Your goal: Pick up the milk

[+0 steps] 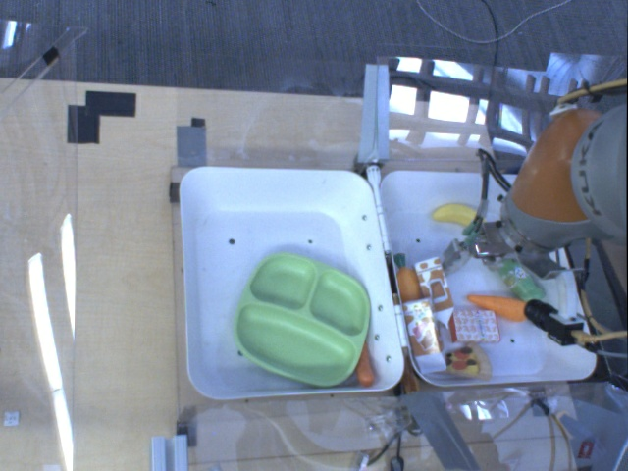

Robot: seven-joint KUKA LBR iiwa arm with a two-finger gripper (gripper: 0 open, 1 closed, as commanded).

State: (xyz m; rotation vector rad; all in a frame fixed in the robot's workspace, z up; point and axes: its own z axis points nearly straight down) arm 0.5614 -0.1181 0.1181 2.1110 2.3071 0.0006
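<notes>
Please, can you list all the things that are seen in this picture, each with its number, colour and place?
left bin: 1, white, centre of bench
divided plate: 1, green, in left bin
small carrot: 1, orange, left bin, beside the plate
right bin: 1, white, next to left bin
banana: 1, yellow, right bin, far part
milk: 1 carton, white and orange, right bin, near left wall
carrot: 1, orange, right bin
snack packets: several, mixed colours, right bin, near part
arm: 1, grey and orange, over right bin
gripper: 1, above right bin
</notes>
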